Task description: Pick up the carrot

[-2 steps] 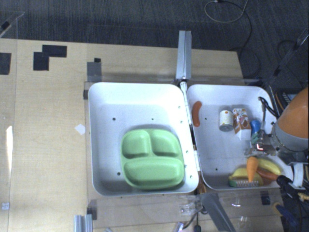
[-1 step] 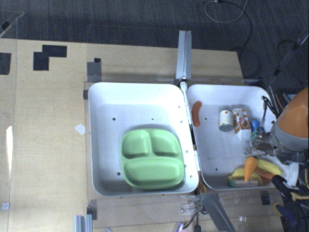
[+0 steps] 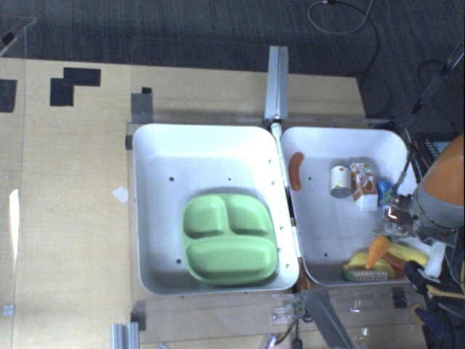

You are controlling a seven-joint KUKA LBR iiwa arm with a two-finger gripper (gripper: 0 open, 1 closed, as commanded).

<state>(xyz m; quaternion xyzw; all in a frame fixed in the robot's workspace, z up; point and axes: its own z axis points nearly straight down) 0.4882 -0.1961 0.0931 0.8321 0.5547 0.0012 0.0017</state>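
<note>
The carrot [image 3: 376,252], small and orange, lies tilted near the front right corner of the right bin [image 3: 320,238]. It rests against a yellow banana [image 3: 405,256] and a yellow-green piece [image 3: 365,272]. The gripper [image 3: 393,222] comes in from the right on the grey arm with its orange band [image 3: 447,171]. It sits directly above the carrot's upper end, close to it or touching it. The wrist body hides whether anything is gripped.
In the right bin a reddish sausage [image 3: 296,171] lies by the left wall, and a small can [image 3: 339,181], a carton [image 3: 363,182] and a blue item [image 3: 383,193] stand at the back. The left bin [image 3: 156,195] holds a green divided plate [image 3: 229,237].
</note>
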